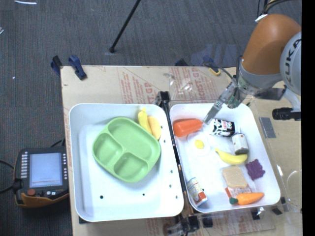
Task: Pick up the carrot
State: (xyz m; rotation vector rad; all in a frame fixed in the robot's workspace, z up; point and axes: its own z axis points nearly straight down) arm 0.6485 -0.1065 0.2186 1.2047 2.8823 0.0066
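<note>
Carrot (247,198) is being seen lying at the near right corner of the right bin (263,132), just below a slice of bread (234,177), well apart from the pincer (208,117). The pincer is being held low over the far left part of that bin, just beside a large orange-red piece (187,127) and a small dark carton (223,127); whether it is apart or together cannot be told. A fried egg (199,144), a banana (231,157) and purple grapes (255,169) are being carried in the same bin. A green divided plate (127,149) is being kept in the left bin (81,181) on the worktop (113,82).
</note>
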